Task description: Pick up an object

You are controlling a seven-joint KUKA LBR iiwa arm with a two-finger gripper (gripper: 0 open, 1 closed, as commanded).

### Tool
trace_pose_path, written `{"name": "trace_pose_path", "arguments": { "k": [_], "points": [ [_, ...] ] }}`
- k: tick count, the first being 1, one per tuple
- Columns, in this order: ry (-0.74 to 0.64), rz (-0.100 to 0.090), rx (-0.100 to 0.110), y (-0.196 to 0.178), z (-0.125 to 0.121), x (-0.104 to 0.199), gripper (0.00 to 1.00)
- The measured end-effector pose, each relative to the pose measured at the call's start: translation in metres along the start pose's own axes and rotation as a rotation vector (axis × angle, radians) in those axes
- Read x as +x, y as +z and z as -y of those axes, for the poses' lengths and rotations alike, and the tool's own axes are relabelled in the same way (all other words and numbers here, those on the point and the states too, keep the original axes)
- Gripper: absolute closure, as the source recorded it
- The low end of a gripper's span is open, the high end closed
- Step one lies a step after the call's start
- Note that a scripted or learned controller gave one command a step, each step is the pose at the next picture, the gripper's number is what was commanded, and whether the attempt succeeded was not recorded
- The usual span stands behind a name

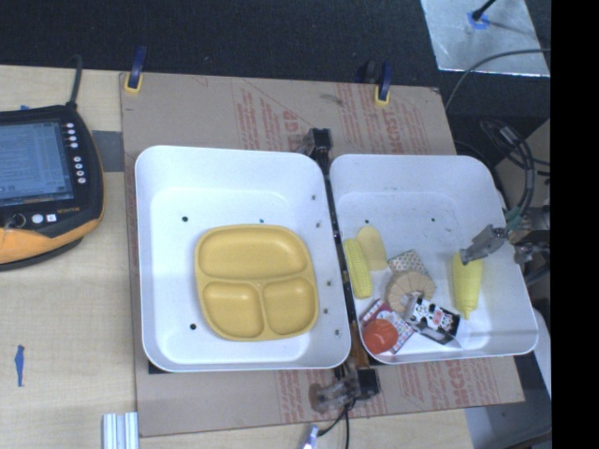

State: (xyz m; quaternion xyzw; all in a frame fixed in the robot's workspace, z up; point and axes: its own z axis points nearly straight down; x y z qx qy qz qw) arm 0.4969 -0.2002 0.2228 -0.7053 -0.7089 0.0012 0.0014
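Observation:
My gripper (483, 244) reaches in from the right edge over the right bin (423, 181), low above its right side. Just below its tip lies a long yellow piece (467, 285), close to the tip; whether they touch is unclear. Further left in the same bin are an ear of corn (357, 267), a pale yellow piece (372, 246), a round tan cookie (410, 289), a red tomato (379, 335) and a black-and-white packet (432, 320).
The left bin (164, 330) holds a yellow divided plate (255, 281). A tablet pendant with an orange edge (42, 181) lies on the bench at the left. Clamps (383, 82) hold the cardboard base at the back. Cables run at the far right.

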Motion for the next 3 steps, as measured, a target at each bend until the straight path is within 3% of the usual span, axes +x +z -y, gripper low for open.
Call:
{"name": "trace_pose_path", "arguments": {
  "k": [1,2,3],
  "points": [
    [-0.002,0.001,0.002,0.132,-0.036,-0.011,0.00],
    [-0.005,0.002,0.002,0.121,-0.036,-0.012,1.00],
    [-0.003,0.001,0.000,0.131,-0.106,0.085,1.00]
  ]
}}
